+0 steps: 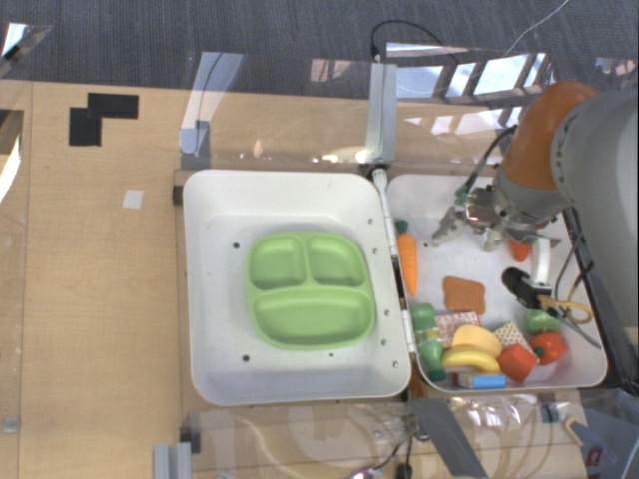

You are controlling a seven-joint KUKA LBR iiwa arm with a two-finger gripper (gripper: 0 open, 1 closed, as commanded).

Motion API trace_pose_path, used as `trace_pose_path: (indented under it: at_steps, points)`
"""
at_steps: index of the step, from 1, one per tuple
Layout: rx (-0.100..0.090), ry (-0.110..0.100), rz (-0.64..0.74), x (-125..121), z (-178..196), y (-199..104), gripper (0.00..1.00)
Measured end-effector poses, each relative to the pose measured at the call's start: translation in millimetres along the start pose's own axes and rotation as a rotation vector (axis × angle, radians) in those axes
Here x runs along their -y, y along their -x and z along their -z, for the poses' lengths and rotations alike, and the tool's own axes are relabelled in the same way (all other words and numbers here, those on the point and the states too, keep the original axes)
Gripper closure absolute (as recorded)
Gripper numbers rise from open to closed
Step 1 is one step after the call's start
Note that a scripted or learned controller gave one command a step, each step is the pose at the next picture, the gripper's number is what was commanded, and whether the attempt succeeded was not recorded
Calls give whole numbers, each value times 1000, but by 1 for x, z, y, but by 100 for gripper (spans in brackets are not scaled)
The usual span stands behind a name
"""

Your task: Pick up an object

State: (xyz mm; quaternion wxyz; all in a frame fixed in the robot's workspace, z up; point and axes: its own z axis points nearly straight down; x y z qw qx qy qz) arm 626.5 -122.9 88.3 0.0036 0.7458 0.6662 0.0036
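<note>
My gripper (466, 238) hangs over the upper part of the right bin (419, 193). Its fingers (440, 235) stand open, and nothing is between them. Below it lies a brown toast-like slice (464, 294). An orange carrot (407, 262) lies along the bin's left wall, left of the gripper. Piled at the bin's front are a yellow banana (477, 341), a red block (517, 362), a red round fruit (550, 345), green pieces (424, 318) and a pink-and-white checkered piece (457, 321). A small red-orange thing (520, 250) is partly hidden under the wrist.
The left bin (215, 367) holds a green divided plate (311, 289). A metal divider (394, 267) separates the two bins. The arm's grey body (599, 158) covers the right bin's far right corner. Bare bin floor shows under the gripper.
</note>
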Motion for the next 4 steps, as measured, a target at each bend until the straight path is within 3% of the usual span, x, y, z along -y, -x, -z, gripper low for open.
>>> trace_pose_path:
  at_steps: [1,2,3,4]
  points:
    - [-2,1,113,87,3,-9,0]
    - [-2,9,115,84,14,-11,100]
    - [-1,-4,105,68,119,-65,100]
    - [-1,-5,183,89,98,-67,100]
